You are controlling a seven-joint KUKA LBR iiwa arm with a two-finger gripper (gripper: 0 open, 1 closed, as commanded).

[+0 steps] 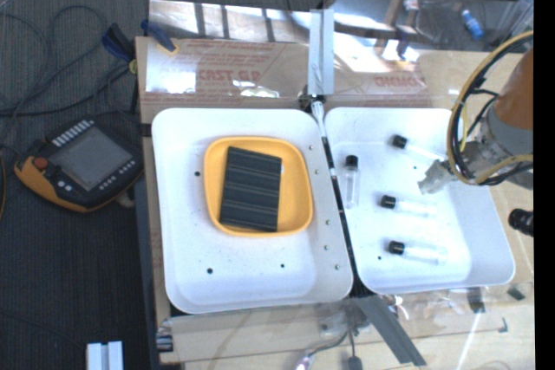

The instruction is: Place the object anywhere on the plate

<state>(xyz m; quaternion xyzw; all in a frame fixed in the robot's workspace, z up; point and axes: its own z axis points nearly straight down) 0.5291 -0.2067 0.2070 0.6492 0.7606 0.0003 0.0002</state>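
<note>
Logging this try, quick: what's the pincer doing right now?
Pincer: cannot be told; it sits over the right bin, near the clear tubes.

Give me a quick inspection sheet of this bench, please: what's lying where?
Surface: two white bins, left bin and right bin, side by side.
Job's things: yellow plate in left bin, dark ribbed block lying on it; four clear vials with black caps in right bin.
Clutter: nothing seen.
Grippers: gripper over right bin's right side; fingers unclear.
Cables: yellow and black cables loop by the arm.
Surroundings: handheld control pendant on floor, left.
</note>
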